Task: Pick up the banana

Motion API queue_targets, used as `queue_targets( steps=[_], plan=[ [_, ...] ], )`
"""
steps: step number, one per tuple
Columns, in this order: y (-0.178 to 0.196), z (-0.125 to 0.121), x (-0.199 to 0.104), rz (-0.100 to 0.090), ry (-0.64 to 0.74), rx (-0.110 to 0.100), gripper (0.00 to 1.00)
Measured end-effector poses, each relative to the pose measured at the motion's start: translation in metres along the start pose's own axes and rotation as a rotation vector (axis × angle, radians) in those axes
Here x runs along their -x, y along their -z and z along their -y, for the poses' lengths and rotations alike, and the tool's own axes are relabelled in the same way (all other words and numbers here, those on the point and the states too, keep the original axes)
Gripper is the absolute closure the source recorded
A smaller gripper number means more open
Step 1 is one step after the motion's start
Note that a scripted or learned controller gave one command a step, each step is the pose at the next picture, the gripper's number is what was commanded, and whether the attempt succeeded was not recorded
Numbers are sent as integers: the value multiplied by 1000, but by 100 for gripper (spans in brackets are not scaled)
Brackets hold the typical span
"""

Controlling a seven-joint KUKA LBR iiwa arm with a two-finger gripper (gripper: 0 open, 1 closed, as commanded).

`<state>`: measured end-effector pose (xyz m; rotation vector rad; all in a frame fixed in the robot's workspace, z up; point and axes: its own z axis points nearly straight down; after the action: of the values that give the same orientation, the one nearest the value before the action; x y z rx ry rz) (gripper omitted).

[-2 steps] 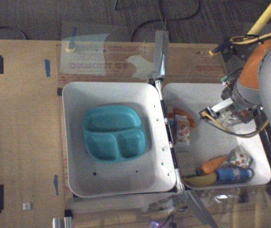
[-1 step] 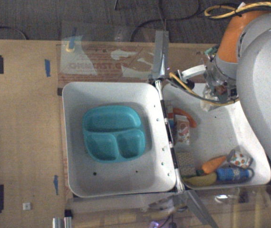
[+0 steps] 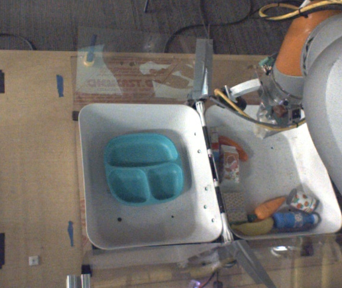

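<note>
Gripper (image 3: 277, 114) seen over far edge of right bin (image 3: 291, 161); whether it is apart or together cannot be told. Banana (image 3: 256, 226) lies at near edge of that bin, touching carrot (image 3: 269, 207) and blue bottle (image 3: 294, 221). Teal tray (image 3: 144, 168) is set in left bin (image 3: 99, 131).

A teal sectioned tray (image 3: 143, 167) is seen in the left bin (image 3: 93, 131). In the right bin (image 3: 279, 155), the banana (image 3: 254, 227) is seen at the near edge, touched by a carrot (image 3: 269, 207) and a blue bottle (image 3: 293, 221). The gripper (image 3: 279, 114) is held over that bin's far part, well apart from the banana.
</note>
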<state>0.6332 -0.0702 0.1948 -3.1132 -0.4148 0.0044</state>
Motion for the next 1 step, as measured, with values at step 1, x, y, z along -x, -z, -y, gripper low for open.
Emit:
queue_targets(
  steps=[1],
  plan=[
    [108, -43, -13, -2, 72, 1, 100]
  ],
)
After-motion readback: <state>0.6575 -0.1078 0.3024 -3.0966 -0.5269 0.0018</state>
